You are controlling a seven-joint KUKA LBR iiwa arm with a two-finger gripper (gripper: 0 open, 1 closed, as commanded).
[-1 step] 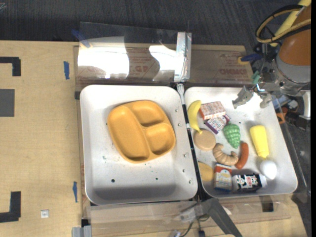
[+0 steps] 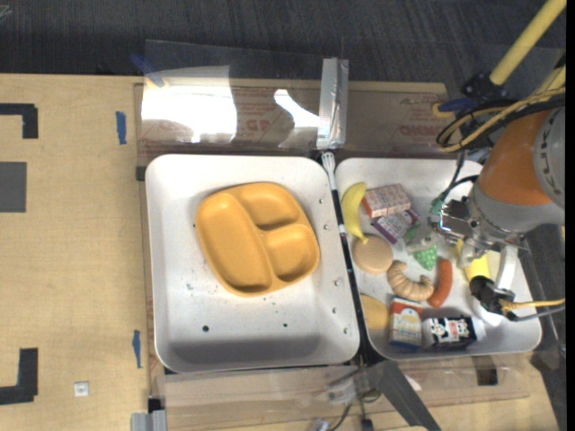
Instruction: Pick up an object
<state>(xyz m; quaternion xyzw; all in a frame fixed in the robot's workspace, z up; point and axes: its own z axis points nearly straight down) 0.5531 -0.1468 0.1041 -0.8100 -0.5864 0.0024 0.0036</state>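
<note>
While your arm (image 2: pixel 517 164) reaches in from the right, the gripper (image 2: pixel 456 224) hangs over the right-hand side of the right bin (image 2: pixel 422 171). Open or closed? You cannot tell from this angle.

Just beside it, toward the bin's middle, lies a small green piece (image 2: pixel 425 257), and next to that an orange carrot-like stick (image 2: pixel 442 281). Those are your nearest candidates.

Further left, the banana (image 2: pixel 353 209) runs along the bin's left wall, with a pink box (image 2: pixel 388 200) and a purple packet (image 2: pixel 395 227) beside it. Below them sit a round tan bun (image 2: pixel 373 256) and a curled croissant (image 2: pixel 411 285) (it touches the orange stick, or nearly). Along the near edge, a black-and-white carton (image 2: pixel 446 330) lies on its side against a red box (image 2: pixel 406 321).

Over in the left bin (image 2: pixel 180 196), a yellow divided plate (image 2: pixel 258 236) sits alone, well apart from the gripper.
</note>
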